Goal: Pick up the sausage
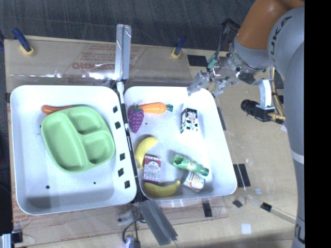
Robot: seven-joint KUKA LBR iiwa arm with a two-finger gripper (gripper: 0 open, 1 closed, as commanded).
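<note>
1. Broadly, you are looking down on two shallow white bins side by side: the left white bin (31, 190) and the right white bin (220, 138), touching along a central divider.
2. Your grey arm with the orange band (269, 19) reaches in from the right, above the right bin's far right corner.
3. Next in size, the light green divided plastic plate (77, 138) lies in the left bin, toward its far side.
4. Your two-finger gripper (202, 84) hangs over the far right rim of the right bin; you cannot tell from this slant whether its jaws are parted or closed, and nothing shows between them.
5. The thin orange-red sausage (57, 108), your task's thing, lies in the left bin along the plate's far edge, touching it and partly tucked behind it, well apart from the gripper.
6. In the right bin you have two yellow bananas: one (145, 149) near the divider, one (161, 189) at the near edge.
7. Also there: an orange carrot (154, 107), a purple grape bunch (135, 119), a black-and-white milk carton (190, 121), a green bottle (190, 165), a red-and-white box (152, 169) and a small red-labelled pouch (194, 181).
</note>
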